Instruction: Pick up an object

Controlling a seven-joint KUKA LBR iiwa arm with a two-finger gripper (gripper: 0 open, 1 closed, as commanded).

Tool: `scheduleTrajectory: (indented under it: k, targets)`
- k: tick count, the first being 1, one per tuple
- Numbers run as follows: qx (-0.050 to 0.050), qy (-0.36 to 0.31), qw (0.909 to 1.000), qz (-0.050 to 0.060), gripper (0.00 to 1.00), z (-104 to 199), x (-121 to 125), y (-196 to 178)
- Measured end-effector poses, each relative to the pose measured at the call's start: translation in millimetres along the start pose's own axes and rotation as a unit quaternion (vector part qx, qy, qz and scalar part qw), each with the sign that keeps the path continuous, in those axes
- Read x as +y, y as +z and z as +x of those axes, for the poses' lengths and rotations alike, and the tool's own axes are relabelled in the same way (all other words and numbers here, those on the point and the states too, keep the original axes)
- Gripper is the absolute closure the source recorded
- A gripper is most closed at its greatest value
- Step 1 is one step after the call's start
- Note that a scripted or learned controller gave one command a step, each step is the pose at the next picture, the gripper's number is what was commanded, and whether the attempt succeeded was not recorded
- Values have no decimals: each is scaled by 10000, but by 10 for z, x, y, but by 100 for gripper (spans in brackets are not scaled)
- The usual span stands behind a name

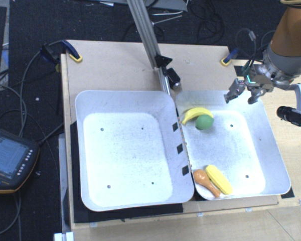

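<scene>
Both white bins point(125, 149) look like matt plastic, lightly speckled with grime. The bench point(120, 69) under them is pale, unfinished-looking wood. The banana point(194, 114), green ball point(204, 122) and corn cob point(218, 179) have that smooth, slightly shiny toy-plastic look. The slanted rail point(145, 24) at top centre is brushed metal.

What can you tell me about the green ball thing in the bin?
The green ball is small, round and plain green, smooth like a toy fruit. It sits on the floor of the right bin, near the back on its left side. A yellow banana curves around its top and seems to touch it.
</scene>
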State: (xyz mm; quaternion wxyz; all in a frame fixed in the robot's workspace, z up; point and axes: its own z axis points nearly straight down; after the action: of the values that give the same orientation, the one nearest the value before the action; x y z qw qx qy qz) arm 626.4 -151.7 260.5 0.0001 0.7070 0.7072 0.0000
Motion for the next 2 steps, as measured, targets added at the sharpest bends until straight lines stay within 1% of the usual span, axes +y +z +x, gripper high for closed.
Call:
scheduleTrajectory:
  k: [1,2]
  targets:
    - [0,0,10000,1,0,0,0,1]
    - [3,-1,10000,18,0,13,-49,433]
